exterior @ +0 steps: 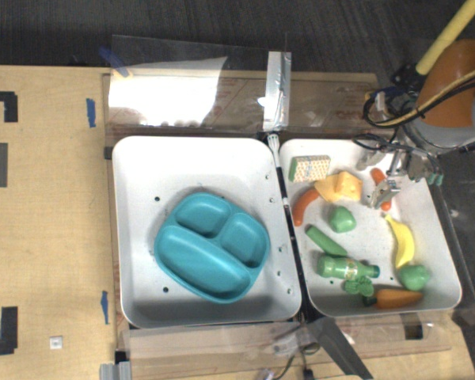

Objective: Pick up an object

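Note:
My gripper (pixel 384 190) hangs over the upper right part of the right bin (pixel 447 236), below the orange wrist band. A small red piece (pixel 378 176) shows right beside it and partly behind it; I cannot tell whether it is held. Toy foods lie in this bin: a tan cracker (pixel 310 167), a yellow-orange wedge (pixel 340 187), an orange-red pepper (pixel 303 205), a green round fruit (pixel 342 218), a cucumber (pixel 326 241), a green bottle (pixel 344 269), a banana (pixel 402 243), a green apple (pixel 413 276) and a carrot (pixel 396 297).
The left bin (pixel 134 180) holds a teal divided plate (pixel 212 245). A metal divider (pixel 278 89) stands behind the gap between the bins. Black and yellow cables (pixel 392 105) hang near the arm at the upper right.

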